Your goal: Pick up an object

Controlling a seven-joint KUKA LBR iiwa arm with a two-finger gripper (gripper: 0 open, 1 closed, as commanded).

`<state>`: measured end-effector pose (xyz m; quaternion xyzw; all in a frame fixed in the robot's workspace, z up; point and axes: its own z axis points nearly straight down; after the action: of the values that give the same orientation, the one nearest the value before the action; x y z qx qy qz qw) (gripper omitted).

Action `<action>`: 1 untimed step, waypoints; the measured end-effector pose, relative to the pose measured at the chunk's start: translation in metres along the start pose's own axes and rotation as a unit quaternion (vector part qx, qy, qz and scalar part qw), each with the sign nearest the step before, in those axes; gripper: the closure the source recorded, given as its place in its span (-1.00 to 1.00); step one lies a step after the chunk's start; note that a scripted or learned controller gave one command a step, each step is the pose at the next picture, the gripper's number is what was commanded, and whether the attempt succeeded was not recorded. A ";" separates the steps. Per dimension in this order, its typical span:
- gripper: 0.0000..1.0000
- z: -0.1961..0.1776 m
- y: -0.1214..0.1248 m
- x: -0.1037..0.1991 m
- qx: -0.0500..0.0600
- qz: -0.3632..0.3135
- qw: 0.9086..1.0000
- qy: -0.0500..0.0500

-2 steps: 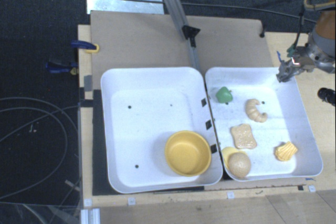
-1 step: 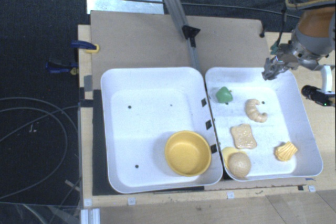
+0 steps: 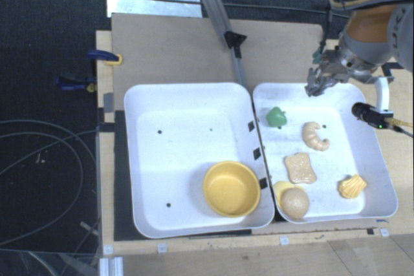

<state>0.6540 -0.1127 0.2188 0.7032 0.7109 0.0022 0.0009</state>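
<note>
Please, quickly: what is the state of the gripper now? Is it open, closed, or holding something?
Gripper: cannot be told whether open or closed; it hovers over the far edge of the right bin, with nothing seen in it.

The arm (image 3: 381, 3) is cut off at the right edge, and a round beige item (image 3: 295, 202) hides part of a yellow piece (image 3: 281, 188).
</note>
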 end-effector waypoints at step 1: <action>1.00 -0.010 0.007 0.048 0.000 0.000 1.000 0.000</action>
<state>0.6601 -0.0648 0.2292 0.7033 0.7109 0.0021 0.0009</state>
